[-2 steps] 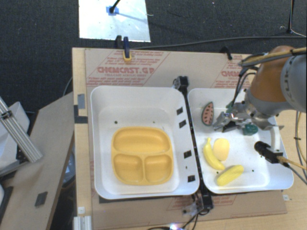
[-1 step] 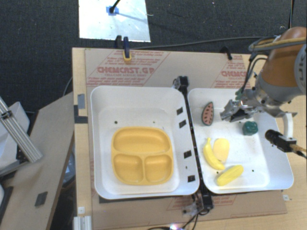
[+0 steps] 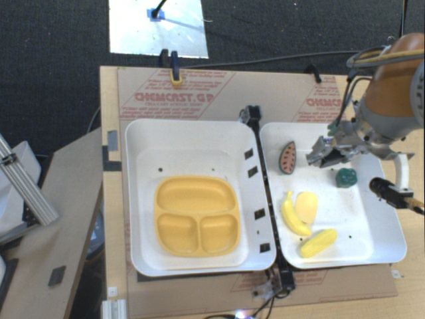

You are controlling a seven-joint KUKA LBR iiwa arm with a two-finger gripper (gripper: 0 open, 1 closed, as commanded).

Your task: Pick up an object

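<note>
Green and lumpy, the small toy (image 3: 345, 177) sits right of centre in the right bin (image 3: 382, 248), just below my gripper (image 3: 323, 154). I can't tell its opening or whether it holds anything. Smooth plastic fruit could slip; a descent might clip the watermelon slice (image 3: 287, 157).

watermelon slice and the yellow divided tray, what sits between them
In the camera view, between the watermelon slice and the yellow divided tray lie bare white bin floor and the two bins' adjoining walls with black clips; no loose object.
</note>
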